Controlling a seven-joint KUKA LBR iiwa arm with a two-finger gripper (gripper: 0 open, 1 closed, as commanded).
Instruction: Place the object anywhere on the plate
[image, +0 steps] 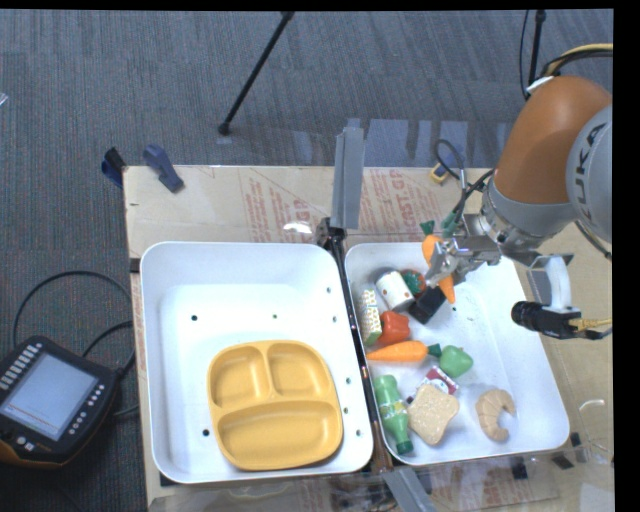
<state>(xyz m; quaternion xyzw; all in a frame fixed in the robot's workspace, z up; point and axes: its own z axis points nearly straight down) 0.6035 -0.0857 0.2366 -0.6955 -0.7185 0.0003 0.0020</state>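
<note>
Camera view: you had the arm (555, 150) reaching in from the right, its orange band uppermost and the wrist bent down over the back of the right bin (540, 385). The gripper (441, 272) pointed down and leftward above the toy pile. An orange carrot (437, 262) showed at the fingers, green top toward the back wall; you could not tell from this slant whether the jaws were clamped on it or merely in front of it, nor how far apart they stood. A black block (427, 303) lay just below the fingertips.

Counts for the right bin, as you would have logged them:
- Carrots: two, the one at the gripper and a second carrot (400, 352) lying flat mid-bin.
- One white cylinder (394, 289) near the left wall.
- One corn cob (370, 313) against the divider.
- One red pepper (394, 326).
- One green pepper (455, 360).
- One green bottle (393, 410).
- One bread slice (433, 414).
- One croissant (496, 413).
- One small red-and-white packet (439, 380), too small to identify.

The left bin (170, 300) held one yellow plate (274, 403), three compartments, toward its front. The carrot at the gripper sat well apart from that plate, across the divider.
</note>
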